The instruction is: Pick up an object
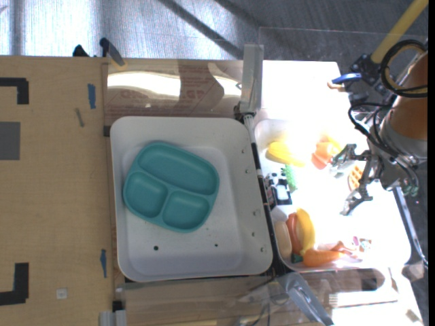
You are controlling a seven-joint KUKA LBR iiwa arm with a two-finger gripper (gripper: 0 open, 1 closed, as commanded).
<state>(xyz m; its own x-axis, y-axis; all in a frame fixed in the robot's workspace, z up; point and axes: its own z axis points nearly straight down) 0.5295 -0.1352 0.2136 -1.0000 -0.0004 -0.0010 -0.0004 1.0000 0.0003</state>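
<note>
Two shallow white bins sit side by side on the bench. The left bin holds one item: a teal divided plate with three compartments, lying flat toward the bin's upper left, tilted slightly in plan, nothing resting on it. The right bin is brightly lit and partly washed out; it holds the small toy food items that are candidates for picking. A yellow banana-like piece lies near the bin's left wall, with an orange-red piece a little to its right. A small green piece lies below the banana, just beside the divider between the bins. Along the near edge sits a cluster: a yellow and red piece, touching or nearly touching an orange carrot-like piece. The grey arm enters from the right, its orange band visible above the wrist. The gripper hangs over the right half of the right bin, fingers spread apart, one finger near the orange-red piece, with nothing between them.
</note>
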